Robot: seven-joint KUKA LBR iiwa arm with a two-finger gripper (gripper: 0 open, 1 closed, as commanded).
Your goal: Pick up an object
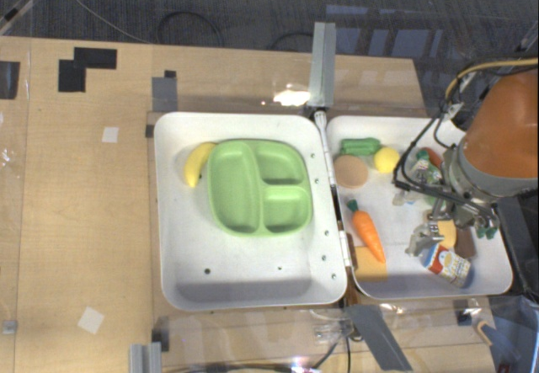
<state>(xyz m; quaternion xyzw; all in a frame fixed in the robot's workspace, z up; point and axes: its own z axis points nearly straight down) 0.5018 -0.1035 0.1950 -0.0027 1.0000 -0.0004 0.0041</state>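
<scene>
- The arm (503, 140) comes in from the right, and its orange band and grey wrist block a good chunk of the right bin (396, 283), pretty much the whole far-right part.
- The gripper (438, 232) hangs low over the right bin's right half, with cables looped around it. It's a dark, cluttered blob, so honestly I can't tell how far apart its tips are or whether anything sits between them.
- Just under and beside the gripper there's a small can (447, 266) with a red, white and blue label, tilted near the bin's front right corner. A tan bit touches it, too murky to name.
- Something red and green (432, 158) peeks out beside the arm's cables, mostly hidden.
- Easy to see in the right bin: a carrot (367, 231) lying at a slant, an orange block (370, 263) at its lower end by the front wall, a tan round thing (352, 171), a yellow ball (386, 160) and a green item (360, 146) along the back.
- The left bin (244, 287) holds a green divided plate (257, 186), and a banana (197, 162) sits at its left edge, partly tucked against it.
- The bench (76, 228) has black tape marks (84, 66) at far left; one is cut off by the picture's edge.
</scene>
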